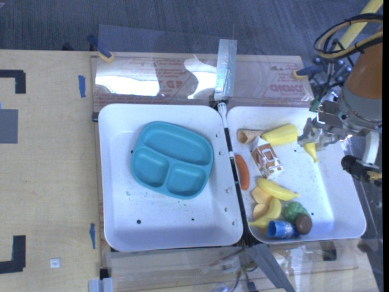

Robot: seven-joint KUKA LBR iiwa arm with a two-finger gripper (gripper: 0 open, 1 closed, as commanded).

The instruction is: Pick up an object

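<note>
The right bin holds several toy foods along its left side. These include a yellow piece, a tan cone, a white and orange packet, an orange carrot-like stick, a banana, a green lump, a blue can and a brown ball. My gripper hangs over the upper right part of this bin. A small yellow sliver shows just under it, and I cannot tell whether it is held or lying on the floor.
A blue divided plate lies in the left bin. A clear wall with a metal post stands behind both bins. Yellow and black cables loop above the arm at the right.
</note>
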